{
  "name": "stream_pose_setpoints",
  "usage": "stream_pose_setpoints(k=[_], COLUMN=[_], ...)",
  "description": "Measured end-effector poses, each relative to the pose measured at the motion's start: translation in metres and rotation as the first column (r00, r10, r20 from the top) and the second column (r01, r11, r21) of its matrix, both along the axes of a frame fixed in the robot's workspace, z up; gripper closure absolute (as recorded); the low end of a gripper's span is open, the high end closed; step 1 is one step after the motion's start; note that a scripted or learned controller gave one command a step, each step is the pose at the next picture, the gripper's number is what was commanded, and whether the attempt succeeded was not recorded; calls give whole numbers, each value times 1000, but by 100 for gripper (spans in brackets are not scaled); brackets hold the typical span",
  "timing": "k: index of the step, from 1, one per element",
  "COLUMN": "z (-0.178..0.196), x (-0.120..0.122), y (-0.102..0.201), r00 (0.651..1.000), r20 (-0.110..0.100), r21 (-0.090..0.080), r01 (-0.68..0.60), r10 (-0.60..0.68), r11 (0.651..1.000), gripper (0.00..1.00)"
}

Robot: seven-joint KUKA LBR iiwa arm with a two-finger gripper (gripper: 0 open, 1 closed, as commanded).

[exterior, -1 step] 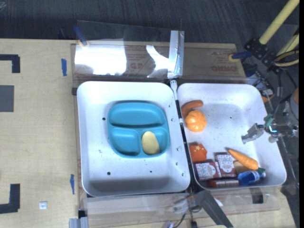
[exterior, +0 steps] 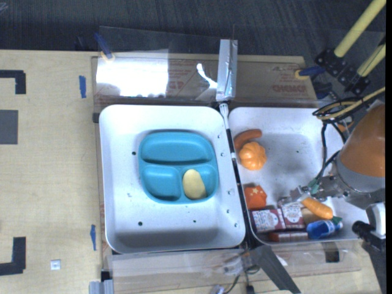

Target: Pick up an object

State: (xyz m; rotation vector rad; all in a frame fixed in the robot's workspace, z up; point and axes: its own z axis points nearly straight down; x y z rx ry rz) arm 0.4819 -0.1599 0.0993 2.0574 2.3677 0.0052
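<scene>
Wooden bench with two white bins, end effector above right bin's carrot, grip state indiscernible.

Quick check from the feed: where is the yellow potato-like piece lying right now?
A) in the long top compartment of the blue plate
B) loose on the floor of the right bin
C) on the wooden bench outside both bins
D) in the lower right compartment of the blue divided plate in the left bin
D: the yellow piece lies in the lower right compartment of the blue plate, which sits in the left bin.
</scene>
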Motion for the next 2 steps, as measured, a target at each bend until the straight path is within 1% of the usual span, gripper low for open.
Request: stream_pose_setpoints(k=[1, 2], z=[9, 86], x=[2, 63], y=[1, 77], r00=[1000, 998], r20=[3, -1], r21=[3, 2], r01=[3, -58], r10=[-3, 58], r11=[1000, 998], gripper=[100, 100])
